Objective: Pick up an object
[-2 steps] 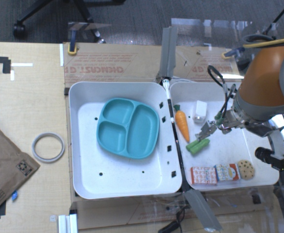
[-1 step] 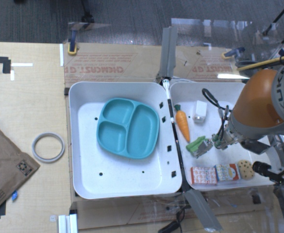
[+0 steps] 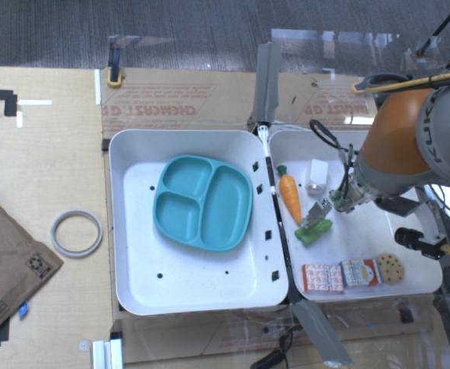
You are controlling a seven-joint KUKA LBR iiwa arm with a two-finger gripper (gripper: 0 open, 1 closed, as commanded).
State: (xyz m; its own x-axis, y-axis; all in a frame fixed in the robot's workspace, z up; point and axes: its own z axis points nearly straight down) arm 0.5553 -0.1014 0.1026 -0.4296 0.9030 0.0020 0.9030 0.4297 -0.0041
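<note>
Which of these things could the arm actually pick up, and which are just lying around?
For the job, in the right bin: carrot, green vegetable, snack box, cookie, gripper.

Lying about: teal divided plate, tape ring, cardboard box.

Grey floor (image 3: pixel 209 14) beyond wooden bench (image 3: pixel 40 160)

The bench (image 3: pixel 40 160) is pale wood on the left, with brown printed cardboard (image 3: pixel 178 98) laid across its back under the two white bins. The left bin (image 3: pixel 128 229) and the right bin (image 3: pixel 417 279) sit side by side, touching along a grey divider. A roll of tape (image 3: pixel 77 232) lies flat on the wood just left of the bins, and a cardboard box (image 3: pixel 9 267) sits at the near-left edge. A small black piece, perhaps a bracket (image 3: pixel 1 98), rests at the far left.
</note>
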